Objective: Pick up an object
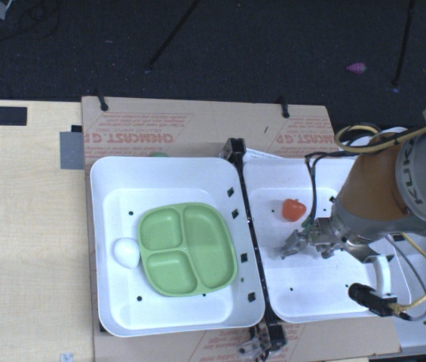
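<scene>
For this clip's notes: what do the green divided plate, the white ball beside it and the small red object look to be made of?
Green divided plate: probably molded plastic, matte with a soft sheen, uniform colour, rounded compartment ridges.
White ball: smooth and slightly glossy, with a bright highlight; plastic or foam, hard to tell.
Small red object: saturated red-orange and smooth; likely plastic or rubber, too small to settle.
</scene>
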`<state>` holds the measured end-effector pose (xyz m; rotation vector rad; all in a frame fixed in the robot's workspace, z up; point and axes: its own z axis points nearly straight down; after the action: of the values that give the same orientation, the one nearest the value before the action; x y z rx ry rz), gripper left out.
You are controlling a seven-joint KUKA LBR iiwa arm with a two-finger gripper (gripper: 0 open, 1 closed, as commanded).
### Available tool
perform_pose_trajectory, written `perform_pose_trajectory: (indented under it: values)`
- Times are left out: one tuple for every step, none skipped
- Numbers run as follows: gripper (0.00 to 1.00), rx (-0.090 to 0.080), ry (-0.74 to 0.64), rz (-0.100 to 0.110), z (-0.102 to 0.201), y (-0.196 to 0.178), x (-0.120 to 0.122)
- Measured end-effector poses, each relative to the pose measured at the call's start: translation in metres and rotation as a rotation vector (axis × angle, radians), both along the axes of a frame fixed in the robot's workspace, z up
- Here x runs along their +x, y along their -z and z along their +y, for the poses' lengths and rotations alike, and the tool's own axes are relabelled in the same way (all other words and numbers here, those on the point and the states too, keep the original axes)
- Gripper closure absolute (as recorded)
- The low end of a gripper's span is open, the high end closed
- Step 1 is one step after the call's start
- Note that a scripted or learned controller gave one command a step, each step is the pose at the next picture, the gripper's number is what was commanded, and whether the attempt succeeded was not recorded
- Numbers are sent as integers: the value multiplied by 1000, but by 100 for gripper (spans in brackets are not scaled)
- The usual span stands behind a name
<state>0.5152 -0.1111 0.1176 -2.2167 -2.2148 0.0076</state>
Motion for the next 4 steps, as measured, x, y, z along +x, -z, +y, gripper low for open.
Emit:
perform_pose_trajectory:
  values:
    - [100,0,6,-3,-1,-13,1]
    - [100,-2,-1,-10,-2,-56,7]
    - [100,-2,-1,-9,-3,-88,8]
    - [100,0,-4,-5,50,-80,10]
